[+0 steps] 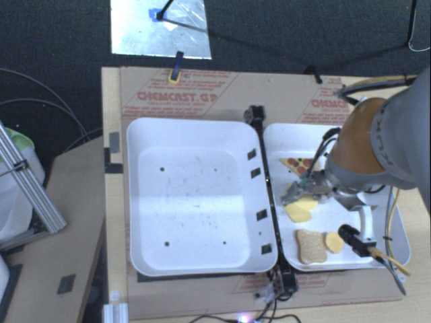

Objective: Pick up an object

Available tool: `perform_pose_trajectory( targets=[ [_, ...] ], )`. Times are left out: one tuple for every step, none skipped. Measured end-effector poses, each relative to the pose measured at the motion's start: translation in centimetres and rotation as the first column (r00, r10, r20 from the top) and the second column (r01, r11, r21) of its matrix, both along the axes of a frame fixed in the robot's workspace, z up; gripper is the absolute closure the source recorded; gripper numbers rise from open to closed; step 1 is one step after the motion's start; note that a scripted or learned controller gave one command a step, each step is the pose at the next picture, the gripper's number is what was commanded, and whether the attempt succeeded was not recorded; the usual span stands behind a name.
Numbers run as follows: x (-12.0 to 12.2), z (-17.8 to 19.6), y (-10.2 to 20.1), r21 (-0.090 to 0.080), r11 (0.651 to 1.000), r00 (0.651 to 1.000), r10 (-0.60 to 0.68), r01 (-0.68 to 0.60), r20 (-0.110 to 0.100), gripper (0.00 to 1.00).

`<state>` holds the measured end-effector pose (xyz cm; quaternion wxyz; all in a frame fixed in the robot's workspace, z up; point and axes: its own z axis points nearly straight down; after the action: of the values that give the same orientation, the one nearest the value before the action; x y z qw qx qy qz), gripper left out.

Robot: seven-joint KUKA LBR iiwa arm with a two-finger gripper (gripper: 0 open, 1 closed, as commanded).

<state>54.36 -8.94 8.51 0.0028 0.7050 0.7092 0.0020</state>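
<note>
Camera view, looking down: the gripper is low in the right bin, near the divider edge between the two bins, just above a pale yellow piece. I cannot tell how it is set; the wrist masks its tips. A pizza-slice toy lies toward the far edge, a toast-like slab and a small yellow lump by the near edge. To do this well, I judge it should centre over the yellow piece and descend squarely. The arm covers the bin's right side.
</note>
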Motion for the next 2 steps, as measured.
perform_pose_trajectory(
  targets=[
    [-5.3, 10.5, 8.7, 0.003, 1.000, 1.000, 0.004, -0.004, 0.001, 0.00],
    [-5.5, 22.1, 13.8, 0.006, 1.000, 1.000, 0.006, -0.006, 0.008, 0.00]
  ],
)
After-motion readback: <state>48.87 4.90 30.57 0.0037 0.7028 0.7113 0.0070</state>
